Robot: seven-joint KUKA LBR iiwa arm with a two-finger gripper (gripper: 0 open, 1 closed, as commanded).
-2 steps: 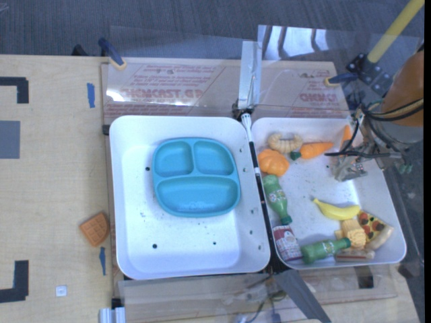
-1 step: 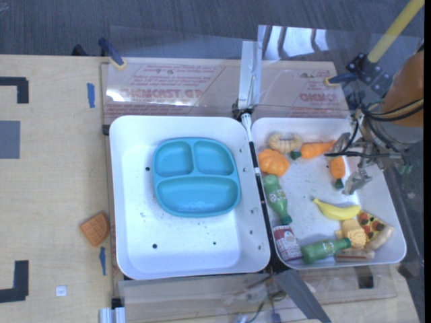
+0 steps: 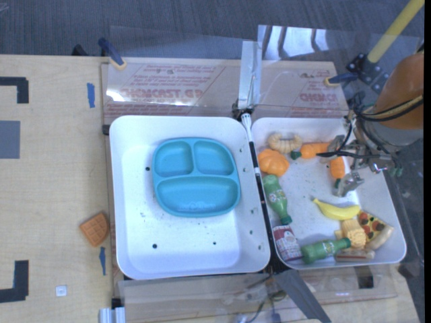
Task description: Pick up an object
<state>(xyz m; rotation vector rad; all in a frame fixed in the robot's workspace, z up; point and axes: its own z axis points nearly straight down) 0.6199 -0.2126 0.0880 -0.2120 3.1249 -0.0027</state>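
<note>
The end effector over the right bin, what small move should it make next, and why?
Probably a short descent. The end effector hangs above the right bin beside an orange toy, with the banana just below it in the picture. I see nothing held between its fingers, so lowering onto the nearest toy seems sensible.

Waffle toy [image 3: 95, 229] on bench, left.

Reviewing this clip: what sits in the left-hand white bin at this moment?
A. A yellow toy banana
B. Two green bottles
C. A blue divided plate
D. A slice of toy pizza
C: the blue divided plate lies in the left bin, while the banana, green bottles and pizza slice are all in the right bin.
</note>
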